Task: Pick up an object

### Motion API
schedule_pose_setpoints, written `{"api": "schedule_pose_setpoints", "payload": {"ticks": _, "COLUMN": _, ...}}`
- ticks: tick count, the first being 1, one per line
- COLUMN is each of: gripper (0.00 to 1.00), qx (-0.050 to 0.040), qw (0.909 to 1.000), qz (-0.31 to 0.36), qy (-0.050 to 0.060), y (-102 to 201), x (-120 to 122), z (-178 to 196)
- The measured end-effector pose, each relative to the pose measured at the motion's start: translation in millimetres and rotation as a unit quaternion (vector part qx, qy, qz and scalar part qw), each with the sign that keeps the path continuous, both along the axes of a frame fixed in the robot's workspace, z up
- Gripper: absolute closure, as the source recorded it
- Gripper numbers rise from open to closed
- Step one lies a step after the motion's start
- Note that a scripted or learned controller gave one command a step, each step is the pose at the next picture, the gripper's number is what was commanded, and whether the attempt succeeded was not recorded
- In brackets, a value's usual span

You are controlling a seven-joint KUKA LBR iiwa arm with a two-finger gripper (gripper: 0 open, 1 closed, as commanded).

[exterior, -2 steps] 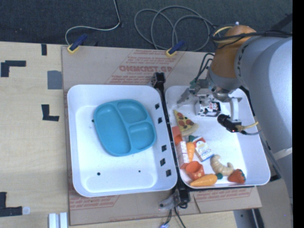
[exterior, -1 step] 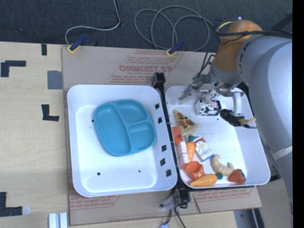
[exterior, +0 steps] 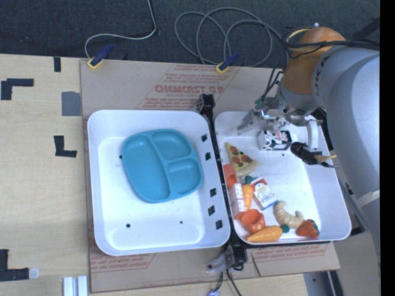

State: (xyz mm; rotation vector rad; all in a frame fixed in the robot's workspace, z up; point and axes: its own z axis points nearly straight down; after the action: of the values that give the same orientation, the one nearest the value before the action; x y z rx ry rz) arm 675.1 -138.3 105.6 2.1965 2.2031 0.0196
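My gripper (exterior: 274, 139) hangs over the far part of the right bin (exterior: 321, 184), beneath the grey arm with its orange band (exterior: 307, 60). A toy pizza slice (exterior: 239, 158) lies just to its near left, apart from it. Farther toward the front lie a small carrot (exterior: 247, 196), a red and white carton (exterior: 265, 195), a beige knobbly piece (exterior: 287, 213), a red strawberry (exterior: 308, 228), a large orange carrot (exterior: 265, 233) and an orange-red piece (exterior: 250, 217). I see nothing held under the gripper.
The left bin (exterior: 105, 165) holds a blue divided plate (exterior: 163, 164). Black clips run along the wall between the bins (exterior: 213, 165). Cables loop on the dark floor beyond the bench (exterior: 222, 32). The arm's bulk covers the right side.
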Motion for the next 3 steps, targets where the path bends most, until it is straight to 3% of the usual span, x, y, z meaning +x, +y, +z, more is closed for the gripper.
{"api": "schedule_pose_setpoints", "payload": {"ticks": 1, "gripper": 0.0, "qx": -0.0009, "qw": 1.0, "qz": 0.0, "qy": -0.001, "y": -12, "x": 1, "z": -1}}
{"api": "schedule_pose_setpoints", "payload": {"ticks": 2, "gripper": 0.0, "qx": 0.0065, "qw": 0.9999, "qz": -0.001, "qy": 0.015, "y": -28, "x": -7, "z": -18}}
{"api": "schedule_pose_setpoints", "payload": {"ticks": 3, "gripper": 0.0, "qx": 0.0047, "qw": 0.9999, "qz": -0.001, "qy": 0.013, "y": -86, "x": -6, "z": 84}}
